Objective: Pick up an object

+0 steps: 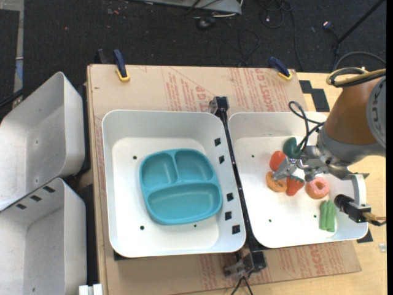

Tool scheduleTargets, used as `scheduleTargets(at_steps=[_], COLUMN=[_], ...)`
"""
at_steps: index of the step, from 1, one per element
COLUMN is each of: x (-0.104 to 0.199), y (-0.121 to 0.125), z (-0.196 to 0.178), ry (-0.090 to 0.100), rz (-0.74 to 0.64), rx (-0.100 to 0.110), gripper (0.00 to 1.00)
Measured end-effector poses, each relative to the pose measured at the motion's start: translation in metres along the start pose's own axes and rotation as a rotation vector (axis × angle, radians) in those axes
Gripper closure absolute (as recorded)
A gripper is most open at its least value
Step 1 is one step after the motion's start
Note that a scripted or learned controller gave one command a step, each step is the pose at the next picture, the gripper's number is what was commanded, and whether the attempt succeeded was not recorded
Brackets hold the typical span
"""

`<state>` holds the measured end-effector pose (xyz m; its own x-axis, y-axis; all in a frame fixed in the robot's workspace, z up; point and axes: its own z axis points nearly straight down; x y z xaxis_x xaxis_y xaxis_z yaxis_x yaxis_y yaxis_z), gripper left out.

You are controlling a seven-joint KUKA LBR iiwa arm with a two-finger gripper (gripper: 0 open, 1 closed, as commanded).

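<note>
My tool (293,171) sits among crowded toys; I cannot tell its state. The red toy (277,160) beside it may slip away.

floor (55,17): dark, strewn with cables (288,11) | desk (184,85): brown board, clamps (121,66) at back edge | light: even

red mirrored lettering on cardboard sheet (184,91), not legible
</note>
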<state>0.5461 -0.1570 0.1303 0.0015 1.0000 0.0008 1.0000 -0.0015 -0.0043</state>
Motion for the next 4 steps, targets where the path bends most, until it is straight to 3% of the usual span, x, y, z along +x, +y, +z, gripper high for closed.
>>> scheduleTargets(at_steps=[1, 2, 3, 4], x=[0.001, 0.0, -0.005, 0.0], y=[0.002, 0.005, 0.009, 0.018], z=[0.036, 0.022, -0.022, -0.08], ry=[0.003, -0.002, -0.002, -0.003], rz=[0.0, 0.001, -0.003, -0.005], rx=[-0.005, -0.018, -0.008, -0.011], gripper=[0.0, 1.0, 1.0, 1.0])
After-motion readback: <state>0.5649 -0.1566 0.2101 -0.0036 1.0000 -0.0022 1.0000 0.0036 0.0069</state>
